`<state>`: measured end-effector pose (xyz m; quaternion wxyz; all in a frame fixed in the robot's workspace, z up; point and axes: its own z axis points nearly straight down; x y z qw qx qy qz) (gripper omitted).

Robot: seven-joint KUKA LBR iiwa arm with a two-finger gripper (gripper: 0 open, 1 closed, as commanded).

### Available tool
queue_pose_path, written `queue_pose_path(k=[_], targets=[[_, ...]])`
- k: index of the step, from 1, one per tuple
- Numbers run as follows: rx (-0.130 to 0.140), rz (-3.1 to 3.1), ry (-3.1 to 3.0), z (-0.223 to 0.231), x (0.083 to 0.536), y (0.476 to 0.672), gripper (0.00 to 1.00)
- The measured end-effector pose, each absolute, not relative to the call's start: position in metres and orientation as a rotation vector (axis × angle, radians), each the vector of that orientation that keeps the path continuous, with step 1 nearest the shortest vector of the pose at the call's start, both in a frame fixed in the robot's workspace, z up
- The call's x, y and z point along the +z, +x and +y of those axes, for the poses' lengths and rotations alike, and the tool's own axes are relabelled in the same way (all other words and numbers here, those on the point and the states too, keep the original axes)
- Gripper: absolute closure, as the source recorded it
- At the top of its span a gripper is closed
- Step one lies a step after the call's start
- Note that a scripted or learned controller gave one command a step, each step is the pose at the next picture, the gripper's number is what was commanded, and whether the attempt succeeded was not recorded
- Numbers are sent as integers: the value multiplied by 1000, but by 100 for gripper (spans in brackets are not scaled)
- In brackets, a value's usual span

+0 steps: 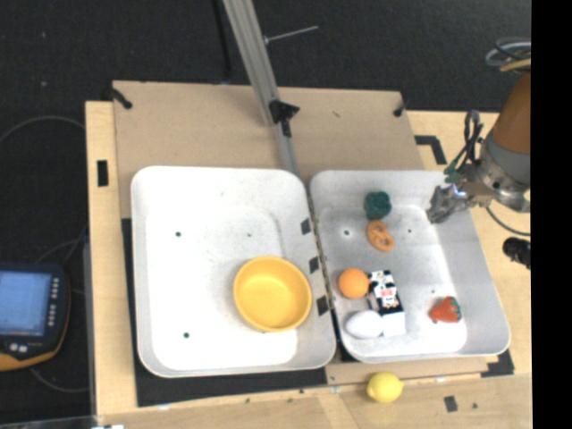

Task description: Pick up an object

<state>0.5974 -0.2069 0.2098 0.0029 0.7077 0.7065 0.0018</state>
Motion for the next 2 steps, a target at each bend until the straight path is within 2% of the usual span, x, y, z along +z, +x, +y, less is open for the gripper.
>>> queue_pose_path(k=[1, 2], targets=[[5, 2223, 2215, -207, 233, 599, 100], [6, 2228, 2212, -164, 240, 606, 100]])
